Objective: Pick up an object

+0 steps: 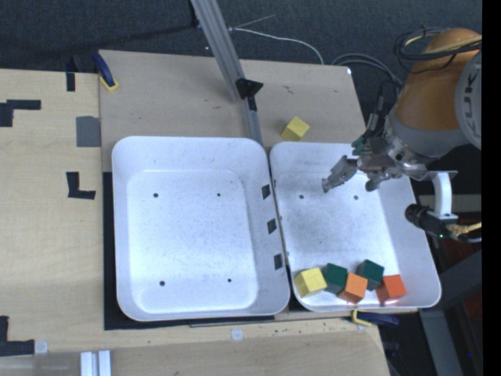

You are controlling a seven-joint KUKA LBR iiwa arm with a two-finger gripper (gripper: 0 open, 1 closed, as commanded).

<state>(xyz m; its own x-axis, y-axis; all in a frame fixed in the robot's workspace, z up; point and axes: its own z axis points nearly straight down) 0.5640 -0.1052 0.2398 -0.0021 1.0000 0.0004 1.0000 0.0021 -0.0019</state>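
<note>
The tabletop (196,92) carries two shallow white bins side by side. The left bin (125,210) has a bare, speckled floor. The right bin (313,210) holds everything I could take, and all of it is crowded along its near edge, toward the near right corner.

My arm (434,92) reaches in over the right bin's far right corner, and my end effector (350,172) hangs above the far part of that bin, well apart from the cluster. Its fingers stand apart, roughly half open as far as I can judge at this slant, and there is nothing between them.

The cluster is five small blocks: a yellow block (311,280) at its left end, a dark green block (336,275) touching it, an orange block (355,287) just beside that, a second green block (371,272) and a red-orange block (391,287) nearest the corner. Another yellow block (296,128) lies on the tabletop just beyond the right bin's far edge.

These look like light, rigid cubes with flat faces, neither fragile nor likely to slip much. I judge the yellow block in the bin the best target, since its left side is open. I would close on two opposite flat faces, keeping my fingers clear of the bin wall and the green neighbour.
</note>
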